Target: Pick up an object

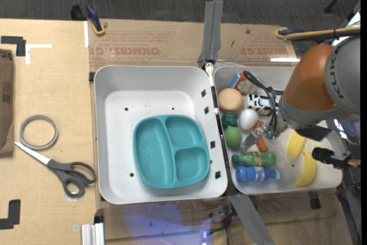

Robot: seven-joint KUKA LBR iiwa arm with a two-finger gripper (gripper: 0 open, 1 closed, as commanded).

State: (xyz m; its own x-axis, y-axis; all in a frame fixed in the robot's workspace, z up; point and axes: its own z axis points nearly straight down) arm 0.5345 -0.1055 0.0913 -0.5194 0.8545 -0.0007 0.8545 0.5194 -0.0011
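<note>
Two shallow white bins sit side by side. The left bin [109, 123] holds a smooth teal divided tray [171, 151]. The right bin [327, 182] is crowded: a tan ball [230, 100], white egg [248, 120], green ball [233, 136], blue bottle [257, 174], yellow banana [308, 168]. The gripper [259, 136] reaches near the bin's middle beside the egg; finger state unclear.
</note>
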